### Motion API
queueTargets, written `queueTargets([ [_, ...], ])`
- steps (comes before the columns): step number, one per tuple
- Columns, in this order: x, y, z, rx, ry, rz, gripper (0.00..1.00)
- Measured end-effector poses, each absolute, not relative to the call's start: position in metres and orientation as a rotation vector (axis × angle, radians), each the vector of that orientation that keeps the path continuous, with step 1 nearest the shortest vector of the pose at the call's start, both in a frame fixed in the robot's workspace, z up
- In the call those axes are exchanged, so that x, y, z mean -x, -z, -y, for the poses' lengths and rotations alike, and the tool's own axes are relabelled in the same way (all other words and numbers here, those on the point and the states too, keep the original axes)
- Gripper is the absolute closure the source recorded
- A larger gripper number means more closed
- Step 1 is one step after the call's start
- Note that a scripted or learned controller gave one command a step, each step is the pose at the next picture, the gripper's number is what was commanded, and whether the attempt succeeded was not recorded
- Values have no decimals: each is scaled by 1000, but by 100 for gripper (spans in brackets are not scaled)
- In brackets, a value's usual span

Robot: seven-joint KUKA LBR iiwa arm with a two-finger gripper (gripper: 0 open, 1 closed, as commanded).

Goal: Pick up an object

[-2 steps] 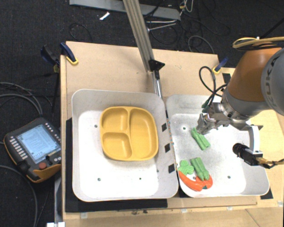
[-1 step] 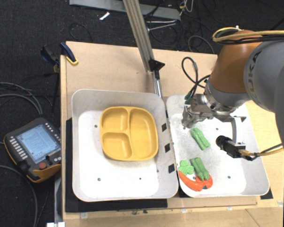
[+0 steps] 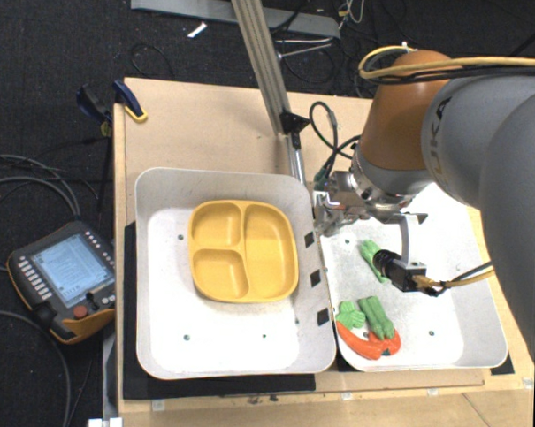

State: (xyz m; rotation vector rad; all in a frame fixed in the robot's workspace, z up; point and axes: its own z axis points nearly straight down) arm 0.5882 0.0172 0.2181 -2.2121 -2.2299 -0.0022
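My gripper (image 3: 326,216) hangs low over the far left corner of the right bin (image 3: 474,337), close to the wall shared with the left bin. A small green piece (image 3: 370,254) lies in the right bin, just right of the gripper. Nearer the front of that bin, a knobbly green vegetable toy (image 3: 376,316) rests against an orange-red curved toy (image 3: 369,344). I see nothing between the gripper and these objects. The grey arm with its orange band covers the far part of the right bin.
A yellow divided plate (image 3: 245,250) lies in the middle of the left bin (image 3: 156,327). A metal pole (image 3: 267,62) slants up from between the bins at the back. A teach pendant (image 3: 63,279) rests on the floor to the left.
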Motion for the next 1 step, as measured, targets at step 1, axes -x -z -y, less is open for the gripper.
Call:
queueTargets([
  [1,-595,-216,-67,2212,3,2230,100],
])
